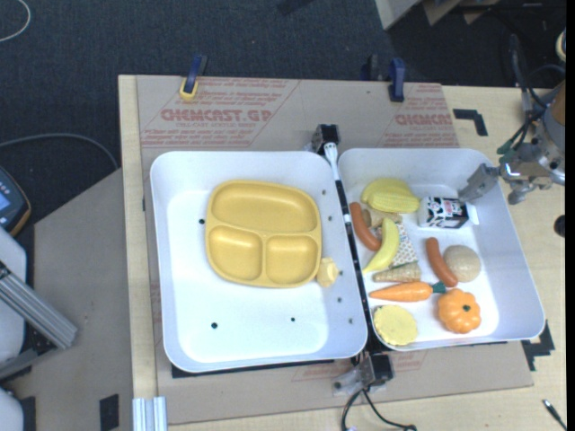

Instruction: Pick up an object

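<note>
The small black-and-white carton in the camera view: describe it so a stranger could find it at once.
Start at the right bin, the one crowded with toy food. Look to its far side, right of the yellow bun-like piece. There lies the black-and-white carton, boxy and cow-patterned, the only item that is not yellow, orange or beige.

Below my grey metal claw (pixel 492 180), the 2 white bins (pixel 180 241) look like smooth, faintly glossy plastic. The yellow divided plate (pixel 263 233) is matt plastic. The toy carrot (pixel 402 292), pumpkin (pixel 459 312) and sausages (pixel 440 260) have a slick plastic sheen. My counter (pixel 144 133) is raw, matt board with red print.
</note>
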You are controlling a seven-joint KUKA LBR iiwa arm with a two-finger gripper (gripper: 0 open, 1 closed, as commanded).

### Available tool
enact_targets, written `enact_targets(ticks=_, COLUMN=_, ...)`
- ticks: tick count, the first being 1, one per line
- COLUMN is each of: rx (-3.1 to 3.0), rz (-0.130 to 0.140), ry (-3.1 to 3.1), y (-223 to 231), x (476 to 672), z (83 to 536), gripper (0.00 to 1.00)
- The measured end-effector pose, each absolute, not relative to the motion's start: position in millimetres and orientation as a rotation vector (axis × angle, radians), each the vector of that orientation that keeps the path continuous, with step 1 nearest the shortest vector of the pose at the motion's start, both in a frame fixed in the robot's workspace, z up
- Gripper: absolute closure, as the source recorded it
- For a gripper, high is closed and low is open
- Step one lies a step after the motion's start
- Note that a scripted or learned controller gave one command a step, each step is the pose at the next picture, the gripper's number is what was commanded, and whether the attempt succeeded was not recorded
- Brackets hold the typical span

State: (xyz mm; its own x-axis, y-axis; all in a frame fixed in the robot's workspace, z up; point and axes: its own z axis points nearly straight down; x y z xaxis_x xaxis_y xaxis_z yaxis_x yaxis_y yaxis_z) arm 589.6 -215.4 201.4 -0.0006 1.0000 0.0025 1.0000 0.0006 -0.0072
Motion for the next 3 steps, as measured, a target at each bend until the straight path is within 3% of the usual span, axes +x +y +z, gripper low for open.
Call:
enact_targets(ticks=1, rx=-2.216, rz=0.003, ry=-2.219, y=-208.2, x=595.3, z=153.7, gripper=0.00)
enact_targets(ticks=2, rx=-2.216, rz=0.005, ry=-2.217, y=-204.3, x=584.4, z=101.6, gripper=0.00)
enact_targets(ticks=3, rx=-2.218, rz=0.003, ry=-2.219, y=-203.4, x=584.3, z=83.7, gripper=0.00)
